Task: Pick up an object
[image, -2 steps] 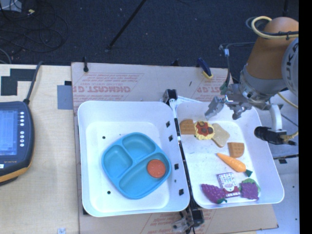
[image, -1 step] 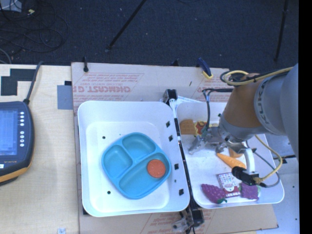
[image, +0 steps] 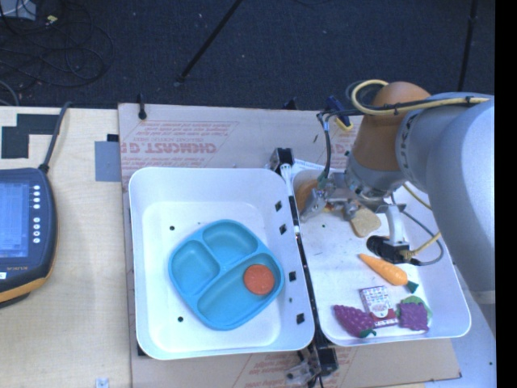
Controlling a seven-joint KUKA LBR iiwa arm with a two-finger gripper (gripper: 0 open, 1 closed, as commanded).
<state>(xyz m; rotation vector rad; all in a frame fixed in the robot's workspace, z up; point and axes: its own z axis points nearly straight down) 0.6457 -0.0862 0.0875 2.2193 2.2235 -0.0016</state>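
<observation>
1. The grey arm with its orange band is reaching down into the right bin, and the gripper is sitting low near that bin's upper left corner.
2. Whether the gripper is wide, narrow or holding something, I cannot tell; the wrist hardware and cables are hiding it.
3. An orange-brown rounded object is lying just beside the gripper, against the bin's left wall; a tan, bread-like piece is resting near its other side.
4. The toy carrot is lying mid-bin, well apart from the gripper, with its long axis running from upper left to lower right and its green end pointing lower right.
5. The carrot is probably light, stiff, smooth plastic, so it may be slipping under a loose pinch; gripping across its thicker middle, perpendicular to the long axis, looks safest.
6. The purple grapes and a small card are lying along the near edge.
7. The left bin is holding a blue divided tray with a red disc in one compartment.
</observation>
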